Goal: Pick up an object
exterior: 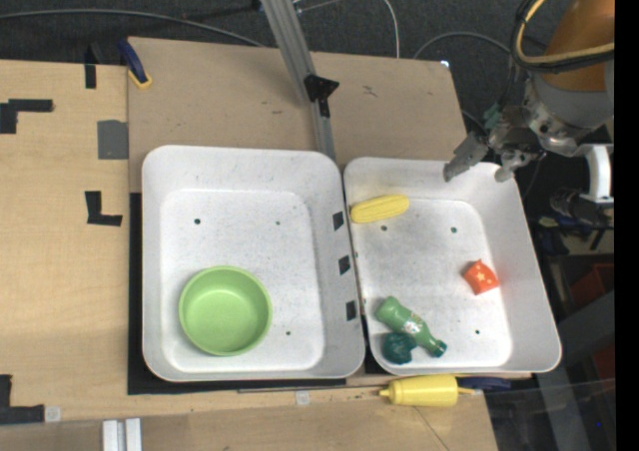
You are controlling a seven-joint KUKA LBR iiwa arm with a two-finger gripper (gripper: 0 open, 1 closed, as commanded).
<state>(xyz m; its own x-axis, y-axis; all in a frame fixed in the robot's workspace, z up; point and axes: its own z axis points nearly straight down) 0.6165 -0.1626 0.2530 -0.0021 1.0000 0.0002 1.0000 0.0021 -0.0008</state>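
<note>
Camera view, read from the left: we see a tan bench (60, 239) marked with a few dark tape pieces, and on it the left bin (240, 165). A green bowl (226, 310) sits upright in that bin's near left corner. A grey metal pole (285, 25) slants down from the top edge and ends at the gap between the two bins.

Next comes the right bin (529, 339). A yellow corn cob (379, 208) lies on its side near the far left corner, close to the wall. Toward the near edge a green bottle (409, 318) lies tipped over, with a darker teal object (397, 346) just beside it. An orange block (480, 277) rests by itself toward the right wall, well apart from the others. Outside the bin, against its near rim, a yellow bottle (423, 391) lies on the bench.

At the far right we see the gripper (481, 162) over the far right corner of the right bin, its two grey fingers spread apart with nothing between them. Above it are the grey wrist and the orange band (581, 10) of the arm.
</note>
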